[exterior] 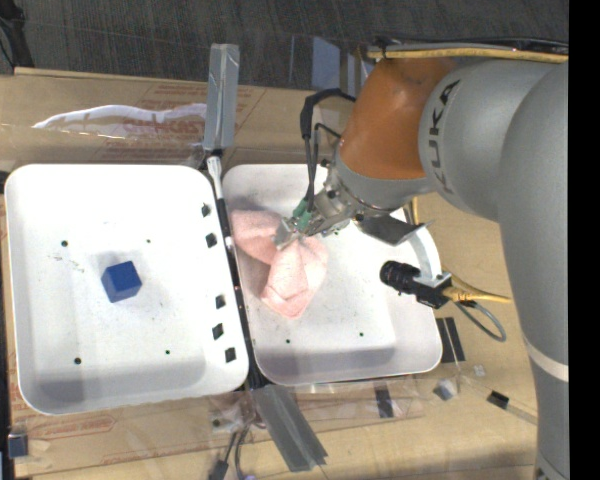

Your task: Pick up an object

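A crumpled pink cloth [285, 264] lies in the left half of the right bin [330, 358]. My gripper [297, 230] comes down from the upper right and meets the cloth's top fold, where the fabric bunches up around the tip. A small blue cube [122, 280] rests alone in the left bin [100, 368], far from the arm. The arm's wrist and orange band [390, 118] cover the right bin's far right corner.
A grey divider bar [220, 118] runs between the two bins. A black cable fitting [405, 276] hangs off the wrist over the right bin's right side. Brown cardboard [110, 108] lies behind the bins.
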### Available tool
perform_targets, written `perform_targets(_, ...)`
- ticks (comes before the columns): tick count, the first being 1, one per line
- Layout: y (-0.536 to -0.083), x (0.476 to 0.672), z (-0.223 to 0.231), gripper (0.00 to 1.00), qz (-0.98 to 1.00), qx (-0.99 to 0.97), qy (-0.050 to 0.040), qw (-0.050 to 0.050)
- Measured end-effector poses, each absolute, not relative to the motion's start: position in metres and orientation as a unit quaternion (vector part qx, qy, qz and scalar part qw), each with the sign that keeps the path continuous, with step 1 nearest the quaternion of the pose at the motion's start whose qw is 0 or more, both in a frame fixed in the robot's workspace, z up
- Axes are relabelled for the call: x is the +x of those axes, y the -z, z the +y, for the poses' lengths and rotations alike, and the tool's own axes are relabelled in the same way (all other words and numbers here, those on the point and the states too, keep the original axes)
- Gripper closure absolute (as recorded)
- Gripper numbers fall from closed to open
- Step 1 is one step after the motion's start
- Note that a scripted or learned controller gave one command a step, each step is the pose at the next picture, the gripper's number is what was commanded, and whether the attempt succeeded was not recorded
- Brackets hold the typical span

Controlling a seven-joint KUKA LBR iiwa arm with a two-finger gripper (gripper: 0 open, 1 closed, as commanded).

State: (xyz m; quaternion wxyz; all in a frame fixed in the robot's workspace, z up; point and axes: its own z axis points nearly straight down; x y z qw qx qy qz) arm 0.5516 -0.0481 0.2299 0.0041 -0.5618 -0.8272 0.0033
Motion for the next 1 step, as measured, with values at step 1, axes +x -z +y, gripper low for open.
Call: perform_targets(1,-0.1988,0.6229,-0.0414,1.00,-0.832,-0.554,-0.0021,0.002)
